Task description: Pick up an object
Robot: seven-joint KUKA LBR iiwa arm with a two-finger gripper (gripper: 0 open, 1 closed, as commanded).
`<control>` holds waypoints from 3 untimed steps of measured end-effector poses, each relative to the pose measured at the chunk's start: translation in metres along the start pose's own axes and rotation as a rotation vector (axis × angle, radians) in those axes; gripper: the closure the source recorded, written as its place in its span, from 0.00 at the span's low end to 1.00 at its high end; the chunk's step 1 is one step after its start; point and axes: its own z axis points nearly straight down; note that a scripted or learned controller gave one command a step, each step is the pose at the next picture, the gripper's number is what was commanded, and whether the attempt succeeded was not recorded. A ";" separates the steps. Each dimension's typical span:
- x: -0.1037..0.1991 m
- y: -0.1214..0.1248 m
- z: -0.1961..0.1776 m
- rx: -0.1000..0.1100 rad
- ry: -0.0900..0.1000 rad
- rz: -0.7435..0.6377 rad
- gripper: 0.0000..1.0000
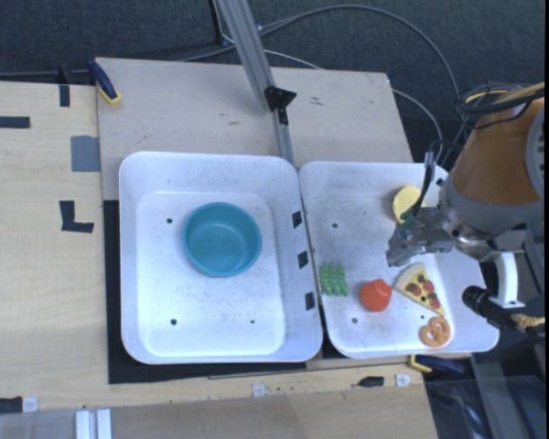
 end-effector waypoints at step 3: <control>0.001 -0.005 0.090 0.003 0.000 0.000 0.00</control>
